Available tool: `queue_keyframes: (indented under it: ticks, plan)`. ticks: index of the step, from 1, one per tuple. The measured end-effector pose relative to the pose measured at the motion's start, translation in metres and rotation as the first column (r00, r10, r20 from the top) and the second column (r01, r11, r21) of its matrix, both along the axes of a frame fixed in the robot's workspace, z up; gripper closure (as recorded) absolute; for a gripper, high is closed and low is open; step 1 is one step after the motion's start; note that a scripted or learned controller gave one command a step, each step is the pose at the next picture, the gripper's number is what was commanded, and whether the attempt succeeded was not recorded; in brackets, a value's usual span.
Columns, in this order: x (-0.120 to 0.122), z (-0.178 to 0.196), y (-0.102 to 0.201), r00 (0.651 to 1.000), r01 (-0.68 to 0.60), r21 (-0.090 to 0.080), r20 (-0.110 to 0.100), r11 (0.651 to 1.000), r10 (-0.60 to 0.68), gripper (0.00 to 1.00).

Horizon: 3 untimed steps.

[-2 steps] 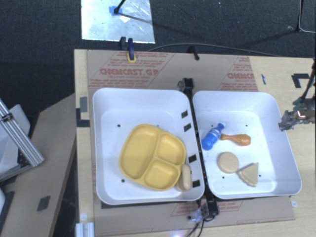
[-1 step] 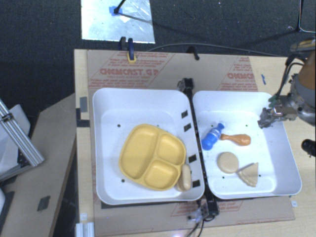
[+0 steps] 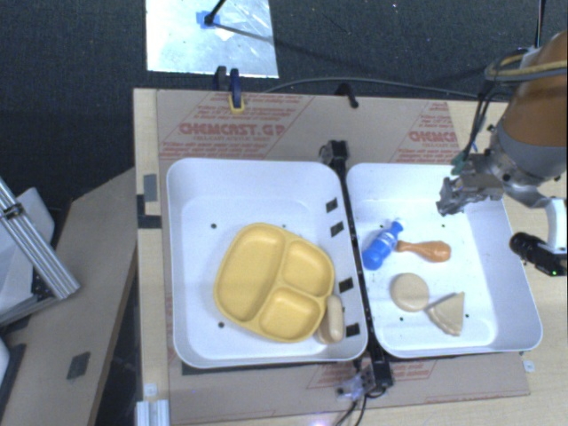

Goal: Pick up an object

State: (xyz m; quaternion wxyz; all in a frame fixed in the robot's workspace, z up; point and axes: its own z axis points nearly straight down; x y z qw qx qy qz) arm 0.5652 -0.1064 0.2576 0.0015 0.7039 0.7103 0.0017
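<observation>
In the right bin (image 3: 497,327) lie a small blue bottle (image 3: 380,246), an orange-brown drumstick-shaped piece (image 3: 426,250), a round beige cookie (image 3: 410,291) and a tan wedge (image 3: 449,312). My gripper (image 3: 453,198) hangs over the upper right part of that bin, above and to the right of the bottle and drumstick. Nothing shows between its tips. A yellow divided plate (image 3: 273,280) rests in the left bin (image 3: 204,193), with a beige bread-like piece (image 3: 333,318) beside its lower right corner.
A black divider (image 3: 348,238) runs between the two bins. The bins sit on a cardboard sheet (image 3: 257,127). A yellow and blue clamp (image 3: 234,89) stands at the bench's back edge. A black part (image 3: 536,252) juts in at the right edge. An aluminium rail (image 3: 35,247) lies at far left.
</observation>
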Motion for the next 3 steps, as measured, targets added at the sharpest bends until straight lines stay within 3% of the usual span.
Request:
queue_keyframes:
  ticks: [3]
  plan:
    - [0.058,0.006,0.142,1.0,0.0,0.002,-0.001,1.0,0.0,1.0]
